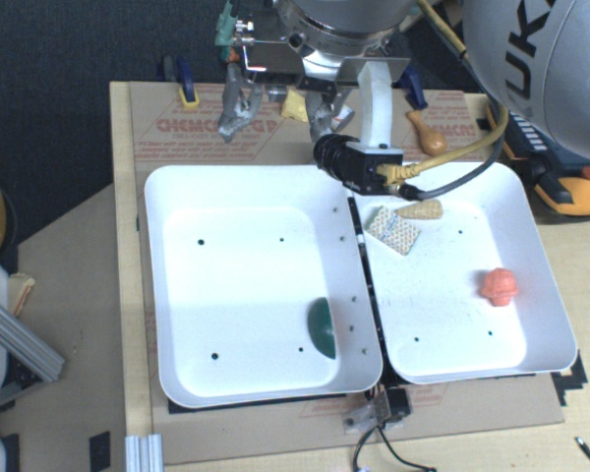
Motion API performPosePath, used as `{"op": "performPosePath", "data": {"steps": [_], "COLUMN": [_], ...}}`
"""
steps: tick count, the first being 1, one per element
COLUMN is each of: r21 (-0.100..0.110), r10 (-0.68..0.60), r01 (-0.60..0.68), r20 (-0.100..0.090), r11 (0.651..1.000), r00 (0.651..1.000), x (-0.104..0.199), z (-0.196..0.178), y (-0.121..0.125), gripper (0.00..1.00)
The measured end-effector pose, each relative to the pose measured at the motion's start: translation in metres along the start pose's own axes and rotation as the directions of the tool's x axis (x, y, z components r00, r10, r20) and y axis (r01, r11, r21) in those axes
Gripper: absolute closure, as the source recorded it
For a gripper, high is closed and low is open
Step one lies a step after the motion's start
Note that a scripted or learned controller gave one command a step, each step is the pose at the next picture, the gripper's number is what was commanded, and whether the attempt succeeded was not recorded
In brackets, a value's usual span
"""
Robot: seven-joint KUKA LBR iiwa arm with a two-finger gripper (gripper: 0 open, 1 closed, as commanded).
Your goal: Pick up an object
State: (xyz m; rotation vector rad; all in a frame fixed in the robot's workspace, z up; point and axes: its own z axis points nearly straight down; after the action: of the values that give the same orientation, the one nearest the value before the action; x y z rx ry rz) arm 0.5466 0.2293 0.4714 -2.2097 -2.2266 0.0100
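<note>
The gripper [280, 116] hangs high over the back edge of the bench, behind the left bin [177, 264]. Its two fingers [238, 111] are spread apart w/ nothing between them.

Things it could pick: a dark green blob [322, 327] sits in the left bin, close to the bottom right corner, right by the wall. In the right bin [531, 264] there's a pink lump [499, 286] out in the open near the right side, and a spotty flat pad [393, 231] w/ a tan stick [419, 209] touching it, near the top left.

What could go wrong, I think: the green blob is so near the wall that a finger may bump the rim and miss. The pad is flat, so fingers may slide over it. The pad & stick touch, so it may grab both or shove one away. The pink lump looks round, so it could roll or pop out.
</note>
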Motion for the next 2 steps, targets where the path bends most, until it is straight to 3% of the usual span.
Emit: {"op": "performPosePath", "data": {"steps": [1, 2], "r21": [-0.010, -0.015], "r10": [0.007, 0.017], "r01": [-0.007, -0.017], "r20": [-0.003, -0.002], "r11": [1.000, 1.000], "r00": [1.000, 1.000], "x": [-0.004, -0.102], "z": [-0.016, -0.067], "y": [0.000, -0.033], "gripper": [1.00, 1.00]}}
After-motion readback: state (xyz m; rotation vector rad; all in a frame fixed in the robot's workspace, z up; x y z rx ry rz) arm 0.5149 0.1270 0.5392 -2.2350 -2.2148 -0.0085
